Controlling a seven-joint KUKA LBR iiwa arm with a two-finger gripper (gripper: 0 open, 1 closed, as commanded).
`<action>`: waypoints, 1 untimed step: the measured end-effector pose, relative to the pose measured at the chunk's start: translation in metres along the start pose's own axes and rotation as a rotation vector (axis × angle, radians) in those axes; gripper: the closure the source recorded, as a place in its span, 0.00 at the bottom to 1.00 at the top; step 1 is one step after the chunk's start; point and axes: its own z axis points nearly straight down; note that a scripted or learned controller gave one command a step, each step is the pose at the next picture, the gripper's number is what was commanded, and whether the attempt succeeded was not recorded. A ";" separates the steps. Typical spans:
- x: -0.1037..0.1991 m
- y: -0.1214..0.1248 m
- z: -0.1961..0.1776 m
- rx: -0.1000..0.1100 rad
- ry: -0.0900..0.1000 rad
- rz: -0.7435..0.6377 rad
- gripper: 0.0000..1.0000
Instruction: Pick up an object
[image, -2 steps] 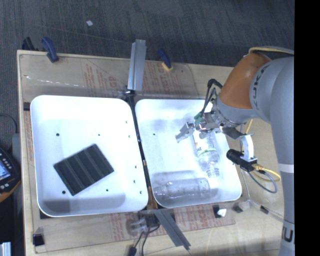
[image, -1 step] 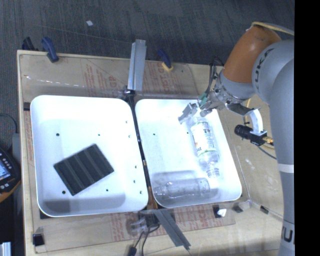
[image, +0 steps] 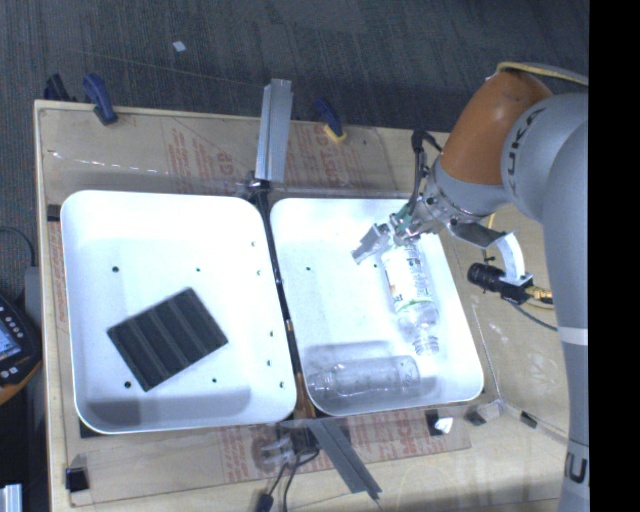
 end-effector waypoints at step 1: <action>0.002 -0.007 -0.007 0.002 0.002 -0.035 0.00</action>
